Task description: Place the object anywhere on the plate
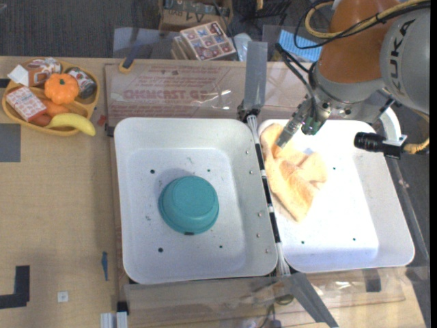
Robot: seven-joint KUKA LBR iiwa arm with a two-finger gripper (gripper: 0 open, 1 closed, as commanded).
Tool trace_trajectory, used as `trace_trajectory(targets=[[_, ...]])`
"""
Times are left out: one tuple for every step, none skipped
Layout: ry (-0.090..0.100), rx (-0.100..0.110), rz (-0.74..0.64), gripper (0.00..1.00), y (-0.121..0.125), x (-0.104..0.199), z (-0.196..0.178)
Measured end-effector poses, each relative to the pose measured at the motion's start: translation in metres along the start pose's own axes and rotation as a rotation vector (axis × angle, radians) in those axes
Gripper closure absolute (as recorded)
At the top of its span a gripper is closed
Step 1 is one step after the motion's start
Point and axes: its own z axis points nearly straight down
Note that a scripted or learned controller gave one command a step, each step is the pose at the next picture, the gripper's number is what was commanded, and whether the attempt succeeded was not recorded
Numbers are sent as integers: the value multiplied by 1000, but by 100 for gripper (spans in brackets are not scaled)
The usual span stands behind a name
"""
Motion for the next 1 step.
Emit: trace_trajectory(targets=[[-4, -4, -396, 100, 40, 36, -12]])
